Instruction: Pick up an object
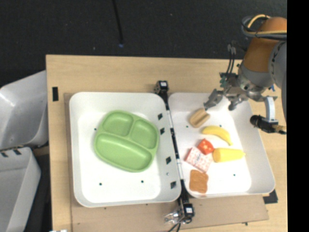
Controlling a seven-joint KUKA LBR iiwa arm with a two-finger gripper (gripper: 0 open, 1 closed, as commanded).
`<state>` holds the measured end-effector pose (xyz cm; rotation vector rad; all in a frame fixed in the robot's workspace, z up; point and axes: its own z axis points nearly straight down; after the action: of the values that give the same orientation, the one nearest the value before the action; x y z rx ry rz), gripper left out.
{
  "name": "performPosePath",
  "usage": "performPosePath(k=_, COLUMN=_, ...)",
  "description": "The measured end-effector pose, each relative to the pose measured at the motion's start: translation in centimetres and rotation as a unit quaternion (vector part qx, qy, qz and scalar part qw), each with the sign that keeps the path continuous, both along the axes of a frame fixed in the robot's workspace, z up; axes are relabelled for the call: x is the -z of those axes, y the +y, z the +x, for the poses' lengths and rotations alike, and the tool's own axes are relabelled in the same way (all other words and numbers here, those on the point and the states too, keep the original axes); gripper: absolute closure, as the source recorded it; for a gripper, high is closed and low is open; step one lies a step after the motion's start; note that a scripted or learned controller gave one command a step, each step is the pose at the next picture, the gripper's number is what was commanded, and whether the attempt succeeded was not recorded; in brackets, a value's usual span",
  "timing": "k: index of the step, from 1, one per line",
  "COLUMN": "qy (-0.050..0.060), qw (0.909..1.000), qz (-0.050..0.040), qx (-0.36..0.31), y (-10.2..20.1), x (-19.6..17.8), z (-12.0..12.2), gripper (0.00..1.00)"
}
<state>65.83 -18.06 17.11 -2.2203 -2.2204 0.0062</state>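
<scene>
Holding a green plate point(126, 140), the left bin point(82, 178); food toys in the right bin point(256, 173); gripper point(223, 100) spread wide.

- Arm point(260, 52): grey body w/ broad orange band above wrist, rounded casing; seen beyond far right corner of right bin point(258, 178).
- Cables: thin loop, yellowish/pale, arcs over top of orange section; dark lead runs down its left side.
- Wrist: grey metal block, darker fittings below band.
- Gripper point(223, 102): two slim grey fingers, metallic.
- Black stub part juts out just right of bin's right rim.
</scene>
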Motion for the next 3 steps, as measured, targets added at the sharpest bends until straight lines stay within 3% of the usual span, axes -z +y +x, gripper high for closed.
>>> performPosePath(k=1, qy=0.000, qw=1.0000, qz=-0.0003, qx=0.001, y=-0.5, x=6.1, z=0.4, gripper=0.00)
performPosePath(k=2, qy=-0.005, qw=1.0000, qz=-0.0015, qx=0.000, y=-0.6, x=4.5, z=0.6, gripper=1.00)
performPosePath(k=3, qy=-0.005, qw=1.0000, qz=0.0001, qx=-0.001, y=-0.5, x=-0.3, z=1.4, gripper=1.00)
